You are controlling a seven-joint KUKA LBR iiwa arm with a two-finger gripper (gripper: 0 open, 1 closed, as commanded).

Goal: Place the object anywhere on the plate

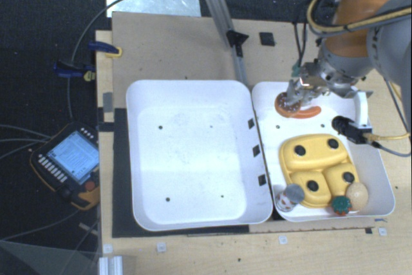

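Toward the back of the right-hand shallow white bin (386, 193), the grey arm's end effector (297, 98) hangs low over a small reddish-brown round object with an orange curved rim (297, 110), which lies on the bin floor near the wall shared with the left-hand white bin (138, 138). Whether it is released or clenched cannot be told from this slanted view, and nothing shows the object actually gripped. The object sits directly beneath the end effector, seemingly touching or just under it. The yellow moulded plastic plate with dark dimples (315, 167) lies nearer the camera in the same bin, close to the object but apart from it. Judging by this, the step in hand is the pick: it would go best with a straight descent centred on the round body, a firm closure, then a clean lift before carrying it the short way to the plate, avoiding the small cream ball (356, 193), green-red piece (341, 205) and grey piece (293, 193) at the plate's near edge.
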